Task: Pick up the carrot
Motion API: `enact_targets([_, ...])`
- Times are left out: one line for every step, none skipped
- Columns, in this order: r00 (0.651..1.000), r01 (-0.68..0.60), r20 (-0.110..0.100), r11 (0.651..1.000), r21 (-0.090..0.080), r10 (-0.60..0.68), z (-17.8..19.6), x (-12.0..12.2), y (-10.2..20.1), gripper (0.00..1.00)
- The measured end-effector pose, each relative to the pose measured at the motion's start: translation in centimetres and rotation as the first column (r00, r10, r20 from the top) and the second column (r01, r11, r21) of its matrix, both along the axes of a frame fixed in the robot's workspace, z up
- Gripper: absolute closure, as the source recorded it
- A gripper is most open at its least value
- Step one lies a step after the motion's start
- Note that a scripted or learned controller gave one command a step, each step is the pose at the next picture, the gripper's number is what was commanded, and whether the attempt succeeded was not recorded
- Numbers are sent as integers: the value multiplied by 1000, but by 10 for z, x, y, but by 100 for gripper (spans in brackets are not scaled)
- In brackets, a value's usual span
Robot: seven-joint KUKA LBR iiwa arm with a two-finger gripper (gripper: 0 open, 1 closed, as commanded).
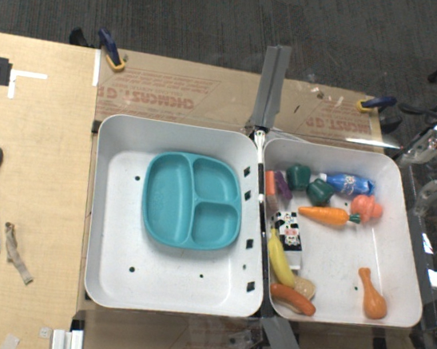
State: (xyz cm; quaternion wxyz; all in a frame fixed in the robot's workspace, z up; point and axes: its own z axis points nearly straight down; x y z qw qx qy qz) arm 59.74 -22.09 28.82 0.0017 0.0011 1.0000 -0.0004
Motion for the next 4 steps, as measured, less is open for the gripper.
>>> enact_targets([998, 58, 0, 998, 0, -58, -195, -31, 0, 0])
enact_targets([1000, 12, 0, 1000, 1, -12, -196, -3, 101, 0])
enact_targets([990, 133, -40, 991, -5, -133, -199, 32, 119, 0])
enact_targets([980, 199, -2, 980, 0, -199, -196, -16, 125, 0])
